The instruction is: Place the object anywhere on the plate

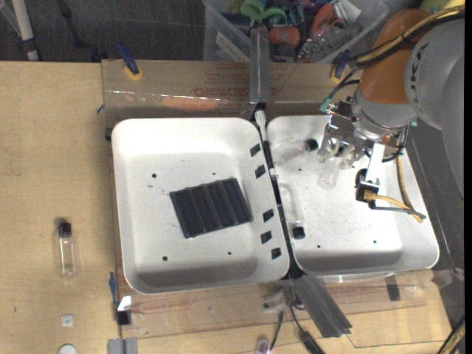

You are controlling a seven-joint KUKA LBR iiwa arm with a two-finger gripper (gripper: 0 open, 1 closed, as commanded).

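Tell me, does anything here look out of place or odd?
One thing does: a small clear vial lies on the wooden bench, left of both bins and away from the claw over the right bin. The dark ribbed plate also sits askew in the left bin.

A grey robot arm (442,57) reaches in from the upper right of the scene, with an orange band (394,65) wrapped around it just above the wrist. Its wrist points downward and slightly left, ending in a two-finger gripper (332,157) of pale metal that sits low at the far right of the scene. Yellow and black cables (402,198) trail from the wrist toward the near right.
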